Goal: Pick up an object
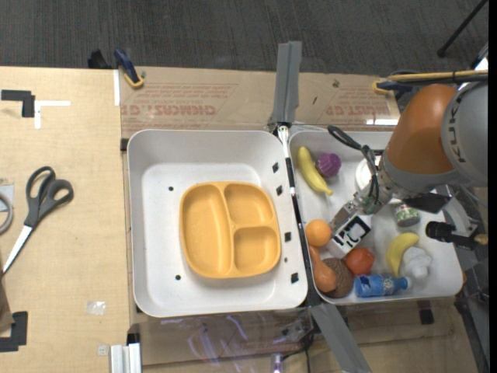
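Sharing the right bin [454, 290] are two bananas [311, 169], one orange [318, 232], one tomato [359, 260]; fingers' [351, 225] state unclear.

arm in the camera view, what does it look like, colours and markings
The arm is bulky and rounded: grey casing with black lettering at the picture's edge, and a wide orange band below it. Thin cables run beside the wrist toward the hand, which carries a white plate with a black square marker.

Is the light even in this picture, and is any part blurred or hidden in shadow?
Camera view: soft, even light, with only faint shadows inside the left white bin; the yellow divided plastic plate is sharp; the small objects around the gripper in the right white bin are slightly soft, so its jaws are hard to read; the dark floor at the top shows little detail.
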Tool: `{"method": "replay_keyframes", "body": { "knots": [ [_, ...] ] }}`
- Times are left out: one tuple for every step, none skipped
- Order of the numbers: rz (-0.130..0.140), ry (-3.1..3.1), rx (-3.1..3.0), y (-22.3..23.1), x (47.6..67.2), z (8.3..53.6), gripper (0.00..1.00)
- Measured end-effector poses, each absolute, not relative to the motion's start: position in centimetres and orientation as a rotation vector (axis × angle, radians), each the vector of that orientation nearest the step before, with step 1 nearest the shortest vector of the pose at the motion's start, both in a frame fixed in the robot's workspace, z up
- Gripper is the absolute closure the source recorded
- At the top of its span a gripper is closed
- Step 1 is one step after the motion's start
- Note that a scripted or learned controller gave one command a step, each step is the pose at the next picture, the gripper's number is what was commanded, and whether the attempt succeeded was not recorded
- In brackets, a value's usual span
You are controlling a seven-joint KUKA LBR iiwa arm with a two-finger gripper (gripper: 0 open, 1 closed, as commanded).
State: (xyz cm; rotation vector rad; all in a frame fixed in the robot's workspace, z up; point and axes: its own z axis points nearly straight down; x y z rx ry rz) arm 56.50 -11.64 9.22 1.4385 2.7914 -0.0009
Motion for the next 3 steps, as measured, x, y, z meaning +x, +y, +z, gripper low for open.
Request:
{"method": "replay_keyframes", "body": {
  "knots": [
    [-0.001,2.790,1.437,-11.7,56.6,10.2,1.00],
    [-0.002,2.708,1.588,-8.7,57.7,24.3,1.00],
    [-0.002,2.794,1.434,-18.3,54.3,18.5,1.00]
  ]
}}
